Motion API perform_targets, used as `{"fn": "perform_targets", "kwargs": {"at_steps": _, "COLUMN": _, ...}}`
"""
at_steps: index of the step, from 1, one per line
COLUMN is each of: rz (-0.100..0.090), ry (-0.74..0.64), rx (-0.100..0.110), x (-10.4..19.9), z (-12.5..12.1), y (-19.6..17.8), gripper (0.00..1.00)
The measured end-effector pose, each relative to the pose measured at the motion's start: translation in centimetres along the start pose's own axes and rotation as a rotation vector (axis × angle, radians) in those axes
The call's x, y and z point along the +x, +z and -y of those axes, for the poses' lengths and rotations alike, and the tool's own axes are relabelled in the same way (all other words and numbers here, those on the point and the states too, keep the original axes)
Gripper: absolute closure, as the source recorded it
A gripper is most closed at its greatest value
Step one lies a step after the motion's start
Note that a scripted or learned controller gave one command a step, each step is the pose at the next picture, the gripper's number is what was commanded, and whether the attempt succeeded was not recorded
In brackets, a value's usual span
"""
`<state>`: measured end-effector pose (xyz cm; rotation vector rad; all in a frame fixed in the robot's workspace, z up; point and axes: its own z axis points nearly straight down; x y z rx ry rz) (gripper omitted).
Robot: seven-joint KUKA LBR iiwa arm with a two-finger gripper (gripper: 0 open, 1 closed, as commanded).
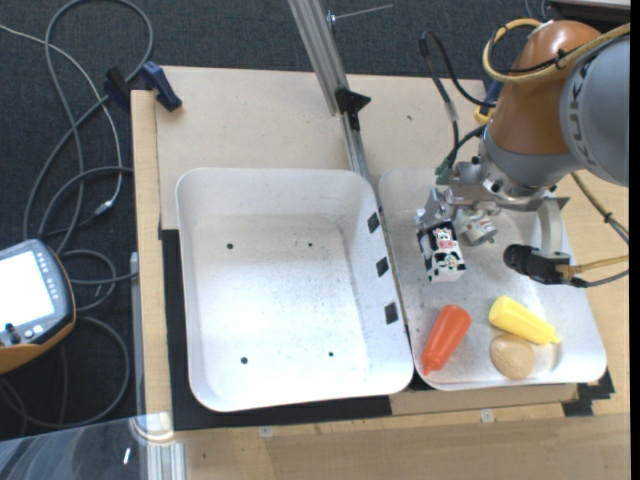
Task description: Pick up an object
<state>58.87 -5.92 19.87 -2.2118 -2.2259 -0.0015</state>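
Your gripper [445, 253] hangs over the right bin's [590, 353] far-left part. Carrot [445, 336], corn [522, 320] and potato [513, 357] lie near its front edge. You cannot tell its grip state.

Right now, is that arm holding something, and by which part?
It cannot be told: the tool sits right over a small black-and-white toy, hiding any grip.

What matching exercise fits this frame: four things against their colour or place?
Things:
1. carrot
2. corn
3. potato
4. gripper

Descriptions:
A. yellow, lying just above the potato
B. tan, near the right bin's front right corner
C. orange, by the right bin's front left edge
D. over the right bin's upper part, above the carrot in the view

Pairs: 1-C, 2-A, 3-B, 4-D
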Motion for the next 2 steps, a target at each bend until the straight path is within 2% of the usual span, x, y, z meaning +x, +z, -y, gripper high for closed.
{"fn": "perform_targets", "kwargs": {"at_steps": 2, "rz": 0.000, "ry": -0.001, "rx": -0.003, "x": 10.4, "z": 0.9, "y": -2.5, "gripper": 1.00}}
